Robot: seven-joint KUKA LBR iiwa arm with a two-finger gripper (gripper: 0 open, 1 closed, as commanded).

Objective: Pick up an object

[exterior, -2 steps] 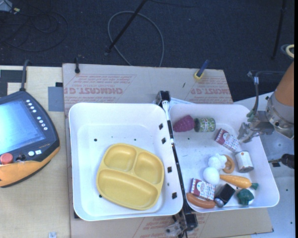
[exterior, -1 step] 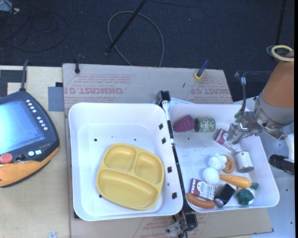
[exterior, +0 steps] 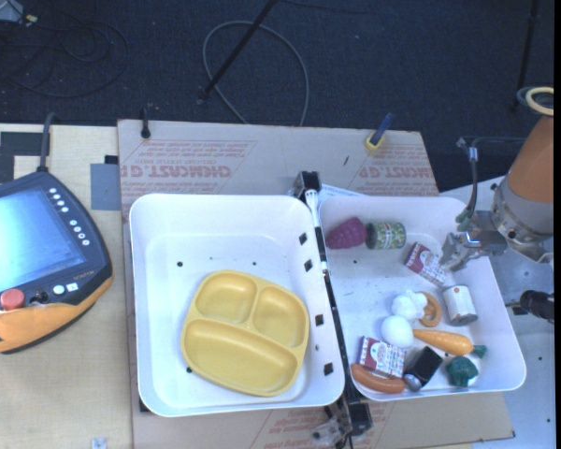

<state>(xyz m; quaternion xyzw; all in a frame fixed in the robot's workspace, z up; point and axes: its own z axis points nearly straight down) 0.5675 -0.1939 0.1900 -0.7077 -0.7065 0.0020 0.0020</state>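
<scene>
My gripper [exterior: 455, 249] hangs over the right edge of the right bin [exterior: 505, 382], just right of a red-and-white packet [exterior: 423, 262] and above a small white can [exterior: 459, 304]. I see nothing held in it. The same bin holds a magenta lump [exterior: 346, 234], a green can [exterior: 386, 235], a white egg [exterior: 396, 329], a white fluffy piece [exterior: 409, 304], a brown ring [exterior: 432, 311], a carrot [exterior: 444, 341], a green toy [exterior: 463, 372], a black block [exterior: 421, 368], a second red packet [exterior: 381, 354] and a hot dog [exterior: 378, 382].
The left bin [exterior: 159, 251] holds a yellow divided plate [exterior: 246, 330]. A teach pendant [exterior: 37, 251] lies on the bench at far left. Cardboard [exterior: 215, 162] lies under both bins, and cables trail over the dark floor behind.
</scene>
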